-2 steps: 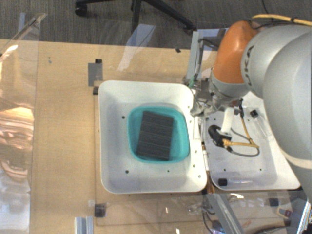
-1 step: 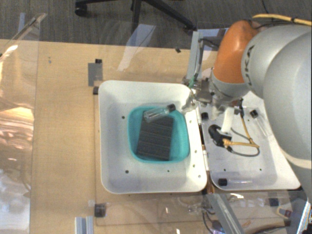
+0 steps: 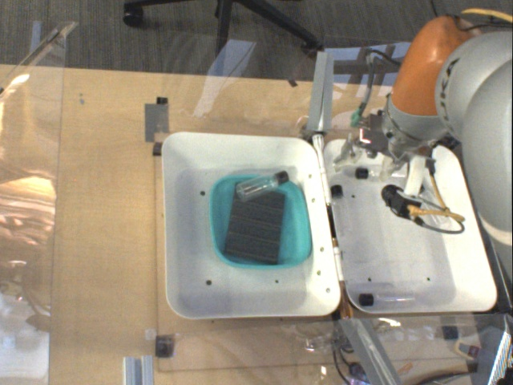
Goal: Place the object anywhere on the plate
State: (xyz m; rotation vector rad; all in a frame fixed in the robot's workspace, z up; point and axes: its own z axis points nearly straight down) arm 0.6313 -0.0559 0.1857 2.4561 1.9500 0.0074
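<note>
The gripper (image 3: 365, 147) is seen over the far left corner of the right bin (image 3: 417, 271), close to the wall shared with the left bin (image 3: 188, 239); whether it is open or closed cannot be told, and nothing is seen held in it. In the left bin a teal plate (image 3: 300, 239) is set. A dark ribbed block (image 3: 256, 227) is laid on the plate, and a clear vial with a black cap (image 3: 262, 184) is rested at the block's far end, also on the plate
</note>
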